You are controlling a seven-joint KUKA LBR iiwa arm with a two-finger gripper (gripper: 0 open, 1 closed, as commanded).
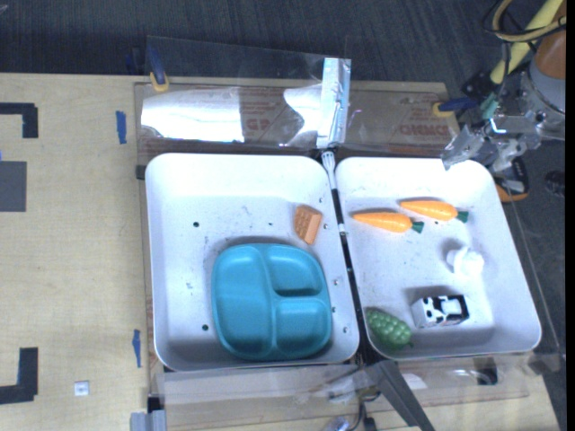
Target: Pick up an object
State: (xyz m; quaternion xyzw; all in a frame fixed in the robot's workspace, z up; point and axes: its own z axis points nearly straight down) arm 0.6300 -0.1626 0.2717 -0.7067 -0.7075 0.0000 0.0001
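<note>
The right bin [517,268] holds two orange carrots with green ends, one [382,222] near the divider and one [431,210] just behind it. In the same bin lie a small white lump [465,260], a black-and-white toy [440,310] and a bumpy green piece [388,328] at the front left corner. A small orange block [308,224] lies in the left bin [171,241], behind a blue divided plate [269,301]. My gripper [481,148] hangs over the far right corner of the right bin, above and to the right of the carrots, and nothing is visibly held.
A clear plastic sheet and a taped cardboard strip [269,119] stand behind the bins. Yellow cables [526,12] loop at the top right by the arm. The wooden bench [63,241] extends to the left of the bins.
</note>
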